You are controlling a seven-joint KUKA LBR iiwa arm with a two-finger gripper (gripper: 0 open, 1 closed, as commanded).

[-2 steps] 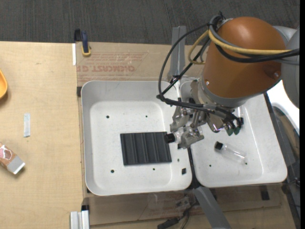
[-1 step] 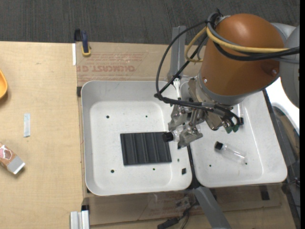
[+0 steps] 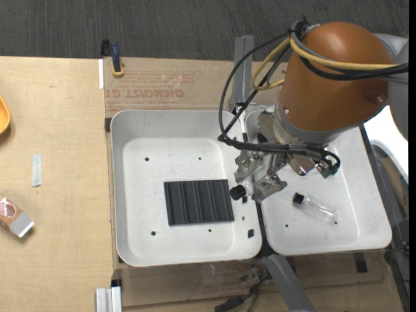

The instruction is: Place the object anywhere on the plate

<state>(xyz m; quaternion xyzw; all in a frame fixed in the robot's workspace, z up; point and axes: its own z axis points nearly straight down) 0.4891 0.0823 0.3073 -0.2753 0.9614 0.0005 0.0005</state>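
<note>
A dark grey carpet (image 3: 162,12) runs across the top. Below it lies a pale wooden bench (image 3: 52,239), with a brown cardboard sheet (image 3: 169,86) printed in red beside it. A blue-and-yellow clamp (image 3: 114,57) grips the cardboard's far left corner. Metal frame struts (image 3: 286,285) show at the bottom edge. The light is even and soft.

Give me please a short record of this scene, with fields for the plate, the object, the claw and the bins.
plate: dark ribbed rectangle, lying flat in the left bin
object: small clear vial with black cap, lying on its side in the right bin
claw: over the border between the two bins, nothing seen between it
task state: vial not yet on the plate
</note>
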